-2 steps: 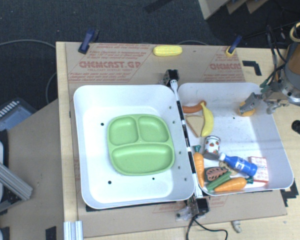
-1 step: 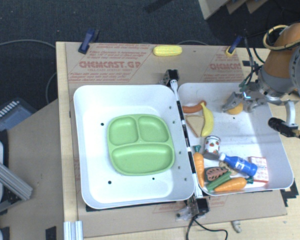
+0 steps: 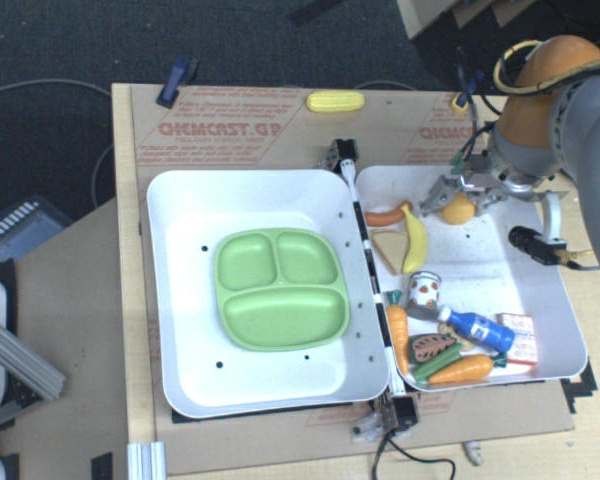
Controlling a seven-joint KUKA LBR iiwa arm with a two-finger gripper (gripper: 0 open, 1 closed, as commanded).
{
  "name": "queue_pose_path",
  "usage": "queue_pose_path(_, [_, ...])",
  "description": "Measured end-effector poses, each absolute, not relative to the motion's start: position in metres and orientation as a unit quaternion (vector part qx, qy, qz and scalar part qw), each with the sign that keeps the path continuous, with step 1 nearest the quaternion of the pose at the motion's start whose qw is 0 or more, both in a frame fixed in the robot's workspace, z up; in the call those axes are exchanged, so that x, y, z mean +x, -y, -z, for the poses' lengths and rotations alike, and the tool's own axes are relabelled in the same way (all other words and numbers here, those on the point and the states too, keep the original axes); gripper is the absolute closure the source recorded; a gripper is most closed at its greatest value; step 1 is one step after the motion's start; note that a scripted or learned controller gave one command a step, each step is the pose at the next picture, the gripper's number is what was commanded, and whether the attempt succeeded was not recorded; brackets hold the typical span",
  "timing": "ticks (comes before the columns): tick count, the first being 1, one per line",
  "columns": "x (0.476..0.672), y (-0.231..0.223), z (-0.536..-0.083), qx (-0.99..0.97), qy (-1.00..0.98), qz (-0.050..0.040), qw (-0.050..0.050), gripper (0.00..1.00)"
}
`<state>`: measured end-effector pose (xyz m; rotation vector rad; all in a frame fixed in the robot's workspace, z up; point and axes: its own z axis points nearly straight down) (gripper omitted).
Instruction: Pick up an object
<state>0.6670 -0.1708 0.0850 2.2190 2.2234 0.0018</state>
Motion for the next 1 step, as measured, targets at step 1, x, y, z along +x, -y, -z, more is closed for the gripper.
queue_pose_path(1, [0.6675,0.1713,-0.0956,0.706,-0.708,-0.0004,0.002,1.00])
